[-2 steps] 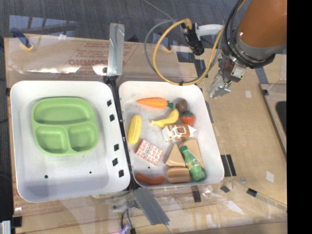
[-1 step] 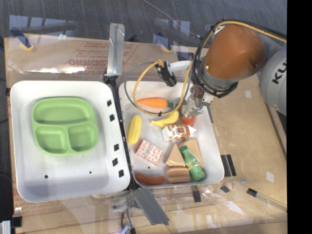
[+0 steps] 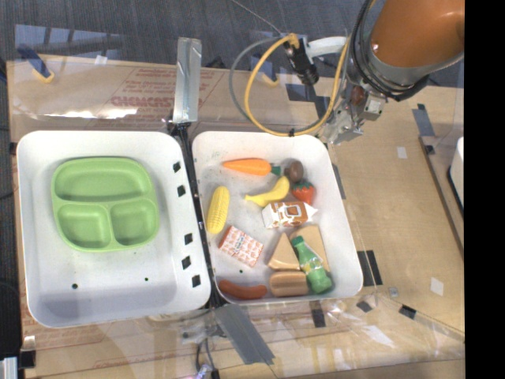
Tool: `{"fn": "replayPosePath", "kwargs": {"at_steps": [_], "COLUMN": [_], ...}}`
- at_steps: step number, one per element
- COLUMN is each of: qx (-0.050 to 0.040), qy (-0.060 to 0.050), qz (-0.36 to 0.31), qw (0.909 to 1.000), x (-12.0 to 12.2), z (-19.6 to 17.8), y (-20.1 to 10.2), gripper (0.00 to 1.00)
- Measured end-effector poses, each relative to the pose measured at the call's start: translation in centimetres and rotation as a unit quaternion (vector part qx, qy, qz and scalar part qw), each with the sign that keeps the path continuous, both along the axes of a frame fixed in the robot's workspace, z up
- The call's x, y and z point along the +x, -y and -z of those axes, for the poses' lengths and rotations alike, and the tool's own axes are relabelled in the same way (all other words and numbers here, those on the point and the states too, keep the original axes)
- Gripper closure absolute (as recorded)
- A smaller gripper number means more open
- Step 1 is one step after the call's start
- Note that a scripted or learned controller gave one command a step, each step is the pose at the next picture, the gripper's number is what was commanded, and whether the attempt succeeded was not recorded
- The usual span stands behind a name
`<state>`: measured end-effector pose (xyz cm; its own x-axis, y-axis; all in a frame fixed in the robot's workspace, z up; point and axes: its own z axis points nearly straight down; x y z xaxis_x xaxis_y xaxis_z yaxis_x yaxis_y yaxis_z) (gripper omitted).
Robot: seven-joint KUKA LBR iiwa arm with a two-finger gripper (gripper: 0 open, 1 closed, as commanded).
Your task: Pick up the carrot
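Note:
An orange carrot (image 3: 247,166) with a green stem end lies across the far part of the right bin (image 3: 338,212), its tip pointing left. The gripper (image 3: 341,130) hangs above the bin's far right corner, up and to the right of the carrot and well apart from it. The arm's orange band and grey wrist sit just above it at the top right.
Around the carrot lie a banana (image 3: 270,192), corn cob (image 3: 218,209), brown ball (image 3: 293,170), strawberry (image 3: 304,192), small carton (image 3: 287,213), red-checked packet (image 3: 241,245), green bottle (image 3: 311,264) and sausage (image 3: 242,290). The left bin holds a green divided plate (image 3: 106,202). Yellow and grey cables (image 3: 268,85) loop behind.

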<state>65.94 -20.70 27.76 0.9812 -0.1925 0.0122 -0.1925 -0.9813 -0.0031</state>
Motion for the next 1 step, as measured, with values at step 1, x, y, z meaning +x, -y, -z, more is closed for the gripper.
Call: {"fn": "replayPosePath", "kwargs": {"at_steps": [1], "qx": [0.0048], "qy": [-0.013], "qz": [0.002], "qw": [0.9999], "x": [-0.51], "z": [14.23], "y": [-0.03], "gripper": [1.00]}}
